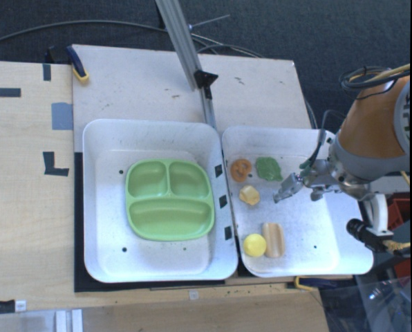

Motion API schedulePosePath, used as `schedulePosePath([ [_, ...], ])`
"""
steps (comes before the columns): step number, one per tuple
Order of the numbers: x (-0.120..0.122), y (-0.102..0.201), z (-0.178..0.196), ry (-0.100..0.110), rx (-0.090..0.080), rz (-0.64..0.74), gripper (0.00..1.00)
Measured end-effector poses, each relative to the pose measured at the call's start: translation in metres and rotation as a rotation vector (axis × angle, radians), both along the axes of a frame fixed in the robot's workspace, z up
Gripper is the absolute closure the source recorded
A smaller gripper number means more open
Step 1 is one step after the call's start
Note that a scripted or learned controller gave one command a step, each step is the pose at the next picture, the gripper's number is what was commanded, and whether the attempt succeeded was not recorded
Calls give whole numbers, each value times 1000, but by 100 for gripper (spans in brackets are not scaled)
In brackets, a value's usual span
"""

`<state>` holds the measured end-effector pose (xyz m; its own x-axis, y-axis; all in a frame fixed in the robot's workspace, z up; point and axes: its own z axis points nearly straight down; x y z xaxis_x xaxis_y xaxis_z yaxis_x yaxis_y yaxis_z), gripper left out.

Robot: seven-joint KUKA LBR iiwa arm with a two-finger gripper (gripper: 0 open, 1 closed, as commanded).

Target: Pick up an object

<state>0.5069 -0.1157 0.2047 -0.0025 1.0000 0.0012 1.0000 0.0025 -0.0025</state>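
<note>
In the right bin [344,251] lie several small food items: an orange round piece [240,169], a green leafy piece [268,168], a pale yellow chunk [249,196], a yellow ball [254,245] and a tan hot-dog bun [273,240]. My gripper [287,188] hangs over the middle of this bin, just right of the yellow chunk and below the green piece. Its fingers point left and look spread, with nothing between them.
The left bin [102,185] holds a green divided tray [169,199]. A grey metal pole [182,37] slants across the bench at the back. The arm's orange and grey body [372,130] hangs over the right bin's right side.
</note>
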Motion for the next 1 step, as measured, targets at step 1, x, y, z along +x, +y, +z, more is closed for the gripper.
schedulePosePath([
  [1,0,0,0,0,0,0,0],
])
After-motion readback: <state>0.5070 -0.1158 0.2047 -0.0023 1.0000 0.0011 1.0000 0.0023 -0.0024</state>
